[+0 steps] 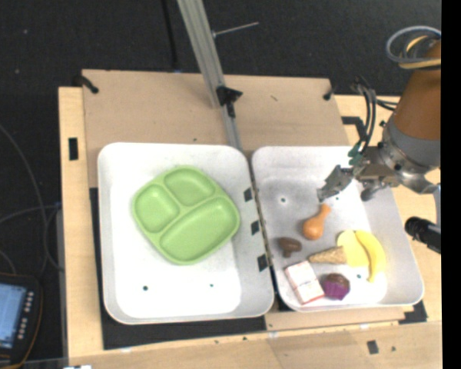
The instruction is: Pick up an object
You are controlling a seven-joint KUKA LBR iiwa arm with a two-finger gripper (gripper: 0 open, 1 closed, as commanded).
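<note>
The right bin (292,167) holds several small items: an orange pear-shaped toy (316,223), a brown lump (289,245), a cone-shaped piece (327,257), a yellow banana (369,252), a red-and-white box (303,281) and a purple item (335,286). My gripper (344,184) hangs over the upper right part of this bin, just above and right of the orange toy, with its fingers spread and nothing between them.
The left bin (123,283) carries a green divided plate (186,214). A slanted metal pole (203,44) rises behind the bins. A small screen (8,310) sits at the lower left, off the bench.
</note>
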